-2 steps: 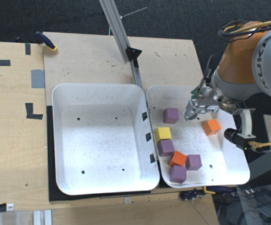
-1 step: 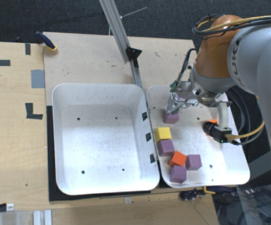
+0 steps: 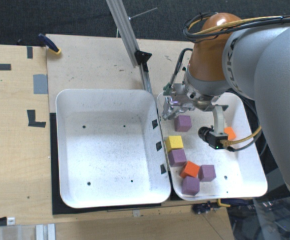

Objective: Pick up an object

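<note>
My gripper [image 3: 171, 107] hangs over the back left corner of the right bin [image 3: 248, 180], close to the wall between the two bins. A purple cube [image 3: 183, 122] lies just below and right of it, right next to the gripper tip. Further toward the front sit a yellow cube [image 3: 174, 143], a second purple cube [image 3: 177, 157], an orange cube [image 3: 189, 170], and two more purple cubes [image 3: 207, 172] [image 3: 190, 185]. Another orange block [image 3: 229, 133] peeks out beside a black fitting on the arm [image 3: 211, 136].
The left bin [image 3: 104, 92] holds only specks of dirt. A slanted metal rail [image 3: 124, 26] runs down to the bins' shared back corner. A blue and yellow tool [image 3: 49, 43] lies at the bench's back left. The bulky grey arm [image 3: 260, 59] covers the right bin's back right.
</note>
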